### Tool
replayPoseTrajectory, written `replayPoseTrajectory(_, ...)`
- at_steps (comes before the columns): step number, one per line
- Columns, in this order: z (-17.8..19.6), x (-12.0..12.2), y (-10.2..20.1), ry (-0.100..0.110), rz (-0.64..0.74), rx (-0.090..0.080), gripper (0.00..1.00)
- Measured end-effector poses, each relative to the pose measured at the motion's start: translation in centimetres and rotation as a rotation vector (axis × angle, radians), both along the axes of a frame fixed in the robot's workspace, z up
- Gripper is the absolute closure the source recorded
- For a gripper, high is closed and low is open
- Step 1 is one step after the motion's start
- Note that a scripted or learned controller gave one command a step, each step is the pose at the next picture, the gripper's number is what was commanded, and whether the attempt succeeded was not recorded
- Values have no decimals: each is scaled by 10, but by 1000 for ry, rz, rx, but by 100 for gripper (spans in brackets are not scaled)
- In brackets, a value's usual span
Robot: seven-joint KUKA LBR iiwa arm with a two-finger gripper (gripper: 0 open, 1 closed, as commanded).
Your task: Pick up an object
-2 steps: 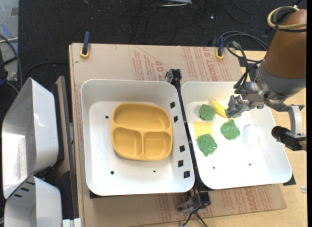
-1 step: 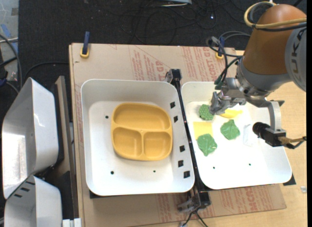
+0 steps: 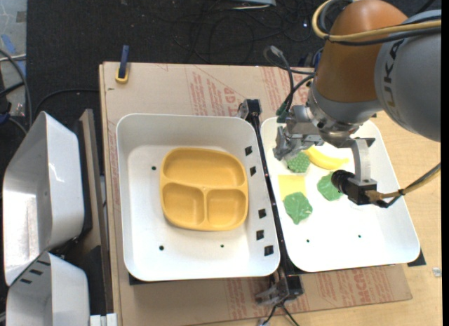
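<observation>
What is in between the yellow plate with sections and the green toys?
In the camera view, the bins' touching rims lie between the yellow sectioned plastic plate and the green toys, then a pale yellow flat piece.

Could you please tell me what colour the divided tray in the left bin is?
The divided tray is plain yellow-orange, seen in the camera view.

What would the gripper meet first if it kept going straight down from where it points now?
Most likely the bumpy green piece right under the gripper in the right bin, with the yellow banana-like piece beside it. Height above it is unclear from this slanted view.
</observation>
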State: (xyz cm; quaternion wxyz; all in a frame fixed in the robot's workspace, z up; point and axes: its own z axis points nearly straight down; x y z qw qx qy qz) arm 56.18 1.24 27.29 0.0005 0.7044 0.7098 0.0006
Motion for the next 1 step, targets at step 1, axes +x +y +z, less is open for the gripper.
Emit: replayPoseTrajectory(1,-20,19,51,1,0,0,100)
